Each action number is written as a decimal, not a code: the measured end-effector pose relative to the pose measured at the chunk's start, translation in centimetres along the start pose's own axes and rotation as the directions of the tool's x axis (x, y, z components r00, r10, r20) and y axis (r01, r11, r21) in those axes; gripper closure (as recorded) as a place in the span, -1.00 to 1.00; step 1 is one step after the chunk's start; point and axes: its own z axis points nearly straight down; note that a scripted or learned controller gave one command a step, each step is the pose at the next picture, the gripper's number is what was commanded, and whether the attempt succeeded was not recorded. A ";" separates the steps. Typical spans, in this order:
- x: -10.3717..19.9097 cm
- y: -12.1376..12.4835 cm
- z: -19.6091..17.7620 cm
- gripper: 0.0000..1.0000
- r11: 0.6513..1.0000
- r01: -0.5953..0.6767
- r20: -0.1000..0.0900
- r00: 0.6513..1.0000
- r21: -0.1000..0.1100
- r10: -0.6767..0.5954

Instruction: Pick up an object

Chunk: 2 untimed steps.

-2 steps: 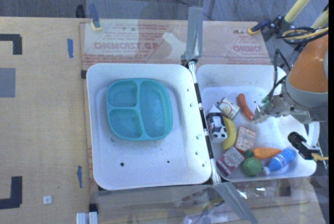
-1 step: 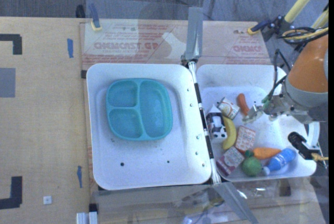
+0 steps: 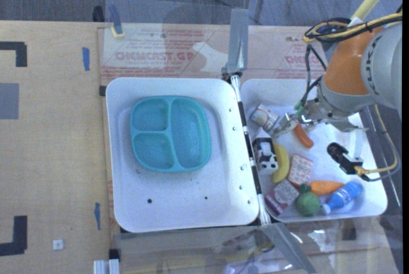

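Two white bins share the bench, and over the right bin (image 3: pixel 377 199) the gripper (image 3: pixel 295 121) (whether it grasps anything I cannot tell) hangs just left of an orange carrot-like piece (image 3: pixel 303 136) lying slantwise.

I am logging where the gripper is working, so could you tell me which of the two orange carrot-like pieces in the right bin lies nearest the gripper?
The upper carrot, just below the gripper. The other carrot lies lower, beside the blue bottle.

Left bin (image 3: pixel 128 202): smooth white plastic, faintly glossy.
Divided plate (image 3: pixel 170 133): teal plastic, satin sheen.
Bench (image 3: pixel 51 158): pale wood, matt.
Bottle (image 3: pixel 342 197): glossy blue plastic.
Arm (image 3: pixel 364 71): smooth grey and orange casing.
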 end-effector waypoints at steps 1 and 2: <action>-0.1 0.2 -1.2 1.00 1.000 0.002 0.006 1.000 -0.006 -0.002; 6.5 2.8 -13.4 1.00 0.990 0.144 -0.003 0.990 0.004 -0.144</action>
